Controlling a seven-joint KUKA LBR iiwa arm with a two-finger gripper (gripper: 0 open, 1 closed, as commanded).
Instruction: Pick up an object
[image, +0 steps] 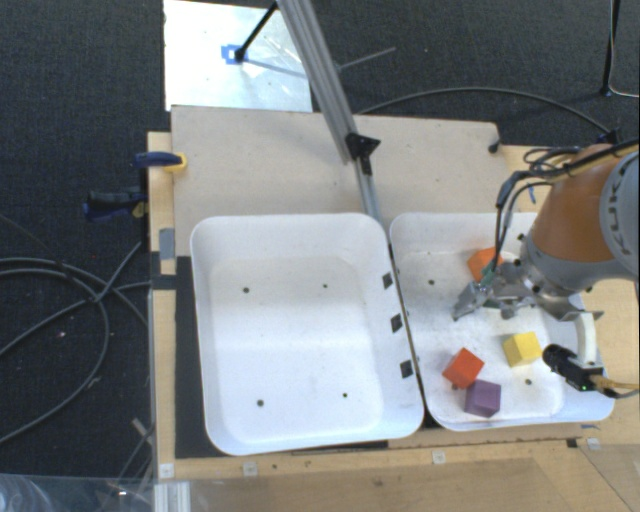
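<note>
- Pictured low in the right-hand shallow white plastic bin (440, 235): grey two-finger gripper (478, 302), hung from the grey arm with the orange band (575, 215) at the right of the frame.
- Fingers spread, tips angled toward the lower left, nothing seen between them.
- Just above the gripper, partly hidden behind it: small orange block (481, 262), touching or nearly touching the metal; which of the two could not be told.
- Further down the frame, well clear of the tips: orange-red cube (463, 367), purple cube (483, 397) just beside it, yellow cube (521, 349) to the right.
- Left-hand shallow white plastic bin (290, 330), centre of the frame, untouched by the arm.
- Judged not yet accomplished: no object gripped, task barely begun.
- Risk from here: closing on bare floor, since the tips sat between the blocks rather than around one.
- Further risk: a descent or sideways sweep nudging the orange block away toward the bin wall, given how close it lay to the finger bases.
- Also possible: a clipped corner tipping a cube out of the grasp.
</note>
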